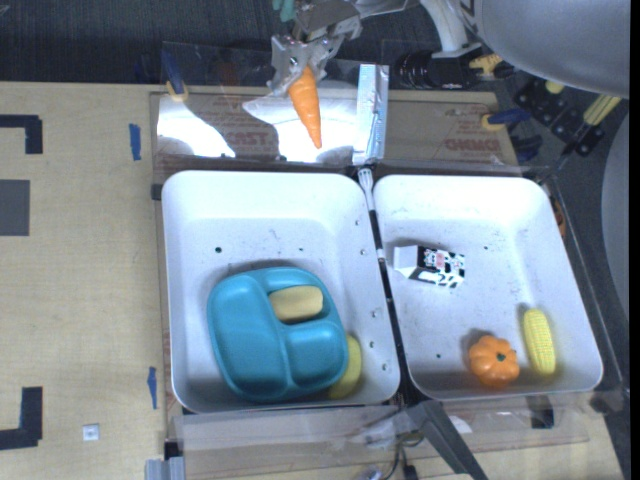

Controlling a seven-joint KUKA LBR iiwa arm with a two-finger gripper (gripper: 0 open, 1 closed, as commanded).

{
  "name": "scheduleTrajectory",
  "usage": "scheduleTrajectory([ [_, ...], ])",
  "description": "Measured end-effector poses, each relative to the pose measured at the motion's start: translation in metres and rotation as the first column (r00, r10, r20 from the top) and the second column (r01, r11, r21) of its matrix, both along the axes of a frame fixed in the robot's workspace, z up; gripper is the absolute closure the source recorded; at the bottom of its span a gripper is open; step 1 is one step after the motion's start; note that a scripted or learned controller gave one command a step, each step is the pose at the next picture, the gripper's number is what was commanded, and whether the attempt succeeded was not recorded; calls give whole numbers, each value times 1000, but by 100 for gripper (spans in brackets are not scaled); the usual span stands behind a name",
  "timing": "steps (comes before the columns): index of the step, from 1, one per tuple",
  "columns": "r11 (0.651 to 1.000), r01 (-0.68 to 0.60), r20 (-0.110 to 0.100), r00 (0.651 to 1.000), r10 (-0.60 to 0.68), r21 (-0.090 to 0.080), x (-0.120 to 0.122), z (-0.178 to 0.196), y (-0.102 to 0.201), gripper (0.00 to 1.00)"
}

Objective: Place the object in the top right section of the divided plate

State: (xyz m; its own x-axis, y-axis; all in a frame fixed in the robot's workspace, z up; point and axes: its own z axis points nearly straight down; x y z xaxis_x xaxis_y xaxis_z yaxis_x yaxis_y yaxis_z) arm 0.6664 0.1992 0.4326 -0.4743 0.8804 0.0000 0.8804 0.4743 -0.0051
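A blue divided plate (262,353) lies in the left bin (190,218), toward its front. A pale yellow piece (298,303) rests in the plate's top right section. My gripper (303,58) hangs high at the top of the view, beyond the far edge of the left bin. It is shut on the thick end of an orange carrot (308,110), which dangles point down from the fingers.
A yellow round item (349,366) sits wedged beside the plate's right edge. The right bin (500,208) holds a black-and-white packet (436,266), a small orange pumpkin (494,360) and a corn cob (539,340). A shiny panel (215,128) stands behind the left bin.
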Motion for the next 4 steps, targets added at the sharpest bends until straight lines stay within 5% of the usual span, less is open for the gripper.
scheduleTrajectory([
  [1,1000,-17,0,1000,17,0,-16,-70,12,100],
  [2,999,36,12,999,-36,4,0,7,-5,100],
  [4,999,34,17,999,-34,4,1,26,-4,100],
])
